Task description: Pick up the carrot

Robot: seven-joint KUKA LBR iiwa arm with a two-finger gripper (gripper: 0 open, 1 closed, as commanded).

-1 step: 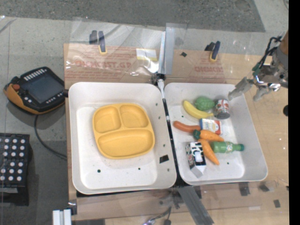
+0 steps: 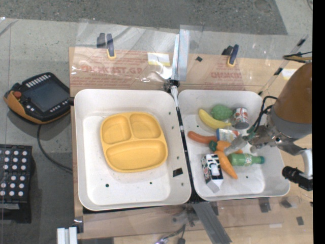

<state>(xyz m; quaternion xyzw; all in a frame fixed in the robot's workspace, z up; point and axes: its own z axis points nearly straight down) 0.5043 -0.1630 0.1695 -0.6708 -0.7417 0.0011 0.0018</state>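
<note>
The carrot (image 2: pixel 226 164) lies in the right bin (image 2: pixel 274 187), near its middle, running at a slant from its green top, which points up and to the left, down to its tip at the lower right. A black and white carton (image 2: pixel 212 170) lies just beside it on the left, and a green bottle (image 2: pixel 245 160) lies across it on the right, touching or nearly so. Above the carrot's top sits a small tube (image 2: pixel 227 134) with a blue label, and to the left of that a red-orange sausage (image 2: pixel 201 137). Farther up the bin are a banana (image 2: pixel 211 119), a green ball (image 2: pixel 221 111) and a can (image 2: pixel 240 117). The gripper (image 2: pixel 242 142) hovers just above and right of the carrot, over the tube and the bottle's neck; whether its fingers are spread or closed I cannot tell, and nothing shows between them. The arm (image 2: pixel 297 105) comes in from the right. The left bin (image 2: pixel 86 187) holds a yellow divided plate (image 2: pixel 134 141). A teach pendant (image 2: pixel 40 96) rests on the floor to the left.
</note>
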